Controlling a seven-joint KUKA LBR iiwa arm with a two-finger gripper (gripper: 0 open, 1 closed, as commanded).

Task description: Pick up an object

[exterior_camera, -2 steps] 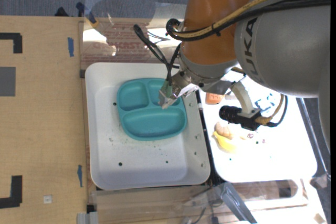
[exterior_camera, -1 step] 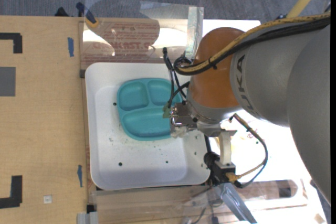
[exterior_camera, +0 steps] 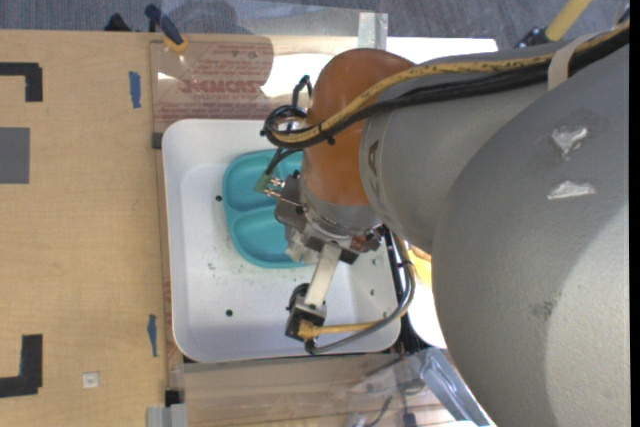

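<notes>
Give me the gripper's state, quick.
Gripper: open or shut cannot be told; it sits at the right edge of the teal object in the white bin.

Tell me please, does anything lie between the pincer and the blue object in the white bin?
Nothing visible does. The pincer hangs over the right edge of the blue object in the white bin, though the arm hides where they meet.

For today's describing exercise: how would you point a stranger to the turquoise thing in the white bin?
Find the white bin beside the flat brown board. Near its middle, partly under the arm's orange band, lies the turquoise thing. It alone is coloured; around it are only tiny dark specks.
</notes>
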